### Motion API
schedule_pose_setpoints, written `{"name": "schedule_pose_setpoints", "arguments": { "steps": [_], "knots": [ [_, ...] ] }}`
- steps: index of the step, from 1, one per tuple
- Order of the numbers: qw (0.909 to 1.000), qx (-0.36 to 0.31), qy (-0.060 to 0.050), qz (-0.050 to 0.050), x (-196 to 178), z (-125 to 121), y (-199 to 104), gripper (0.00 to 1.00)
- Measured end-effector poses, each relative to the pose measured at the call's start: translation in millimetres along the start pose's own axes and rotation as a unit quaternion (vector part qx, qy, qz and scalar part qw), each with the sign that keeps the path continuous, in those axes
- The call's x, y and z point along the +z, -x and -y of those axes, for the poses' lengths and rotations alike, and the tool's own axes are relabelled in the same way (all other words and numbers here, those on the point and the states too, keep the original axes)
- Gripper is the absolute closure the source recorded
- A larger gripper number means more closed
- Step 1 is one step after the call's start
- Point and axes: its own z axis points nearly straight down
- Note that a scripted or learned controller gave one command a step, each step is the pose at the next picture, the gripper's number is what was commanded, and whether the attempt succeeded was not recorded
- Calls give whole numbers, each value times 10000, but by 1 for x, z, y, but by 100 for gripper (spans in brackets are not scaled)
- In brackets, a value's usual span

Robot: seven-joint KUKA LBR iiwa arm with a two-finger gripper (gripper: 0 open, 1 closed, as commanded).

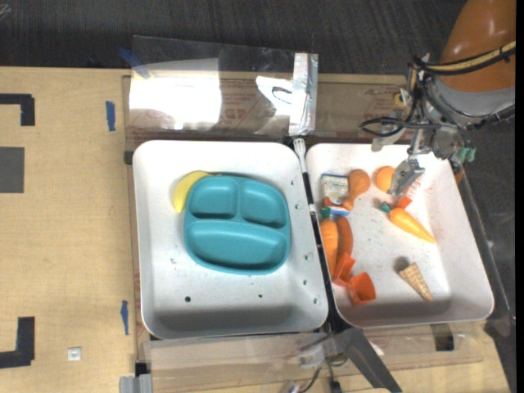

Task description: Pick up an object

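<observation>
Two white bins [155, 219], one teal tray [237, 223], one ice-cream cone [416, 280].

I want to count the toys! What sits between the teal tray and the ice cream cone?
In the camera view, orange toy pieces lie between the teal divided plastic tray and the tan waffle cone.

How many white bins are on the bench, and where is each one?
2. The left bin holds a teal divided plate. The right bin holds toy food, with the claw above its far part.
</observation>
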Motion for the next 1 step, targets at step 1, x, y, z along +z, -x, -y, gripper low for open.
{"name": "schedule_pose_setpoints", "arguments": {
  "steps": [1],
  "knots": [
    [9995,302,-1,8,122,6,13,0]
  ]
}}
